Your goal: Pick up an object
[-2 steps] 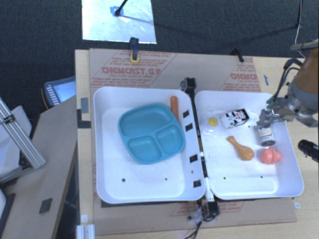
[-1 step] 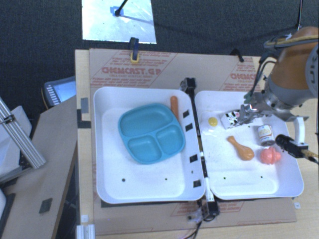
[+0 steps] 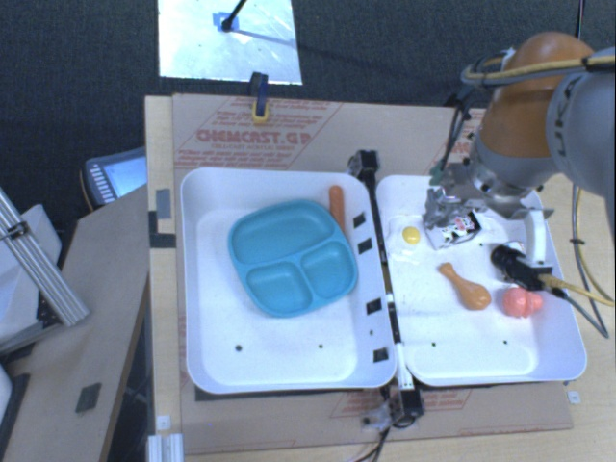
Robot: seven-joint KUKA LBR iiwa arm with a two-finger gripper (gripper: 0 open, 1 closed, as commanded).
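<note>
We are looking down at a slant on two shallow white bins of smooth, glossy plastic with rounded corners, lying side by side on a flat sheet of brown cardboard (image 3: pixel 260 135) printed in red.

The left bin (image 3: pixel 192 287) is holding a light blue plastic plate (image 3: pixel 292 256), rounded at the corners and moulded into three compartments. A slim orange sausage-shaped toy (image 3: pixel 337 205) is lying just beside the plate's upper right edge.

The arm (image 3: pixel 525 114), grey with a rounded orange band, is reaching in from the right over the right bin (image 3: pixel 481 354). Its metallic gripper (image 3: pixel 440 203) is hanging over the bin's upper part, right at a small white carton (image 3: pixel 460 227) with black and red markings, which is lying tilted on the bin floor. Whether the gripper is parted or closed we cannot tell, nor whether it is touching the carton.

A small round yellow piece (image 3: pixel 411 235) is sitting just left of the carton. Below them an orange drumstick-shaped toy (image 3: pixel 464 287), thin at one end and bulbous at the other, is lying on a diagonal. A soft-looking pink lump (image 3: pixel 521 302) is resting near its thick end.
</note>
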